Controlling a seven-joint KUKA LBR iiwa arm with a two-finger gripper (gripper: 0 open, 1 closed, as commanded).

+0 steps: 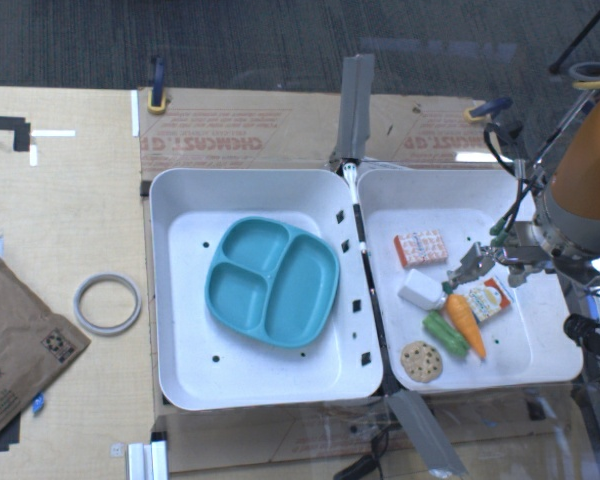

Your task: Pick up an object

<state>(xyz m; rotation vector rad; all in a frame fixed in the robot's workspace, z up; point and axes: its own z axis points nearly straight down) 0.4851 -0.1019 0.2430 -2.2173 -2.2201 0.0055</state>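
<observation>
Right bin holds the candidate items: carrot, green veg touching the carrot's left side, white block, red-patterned packet, cookie, small printed pack. Left bin holds a teal divided plate.

End effector sits just above the carrot top and beside the white block. Fingers appear slightly apart w/ nothing between them; exact opening is hard to read at this res.

Nearest target: carrot. Handling est.:
- Likely toy plastic: light, stiff, smooth, so prone to slip or roll.
- Tapered body: grip across the thick upper third, jaws perpendicular to its long axis.
- Green veg crowds the left side; finger clearance there is tight.

Alt. target: white block. Flat faces, probably light and rigid, easier to pinch; approx. clear on its left and upper sides.

Packet and printed pack lie flat; edges give little purchase.
</observation>
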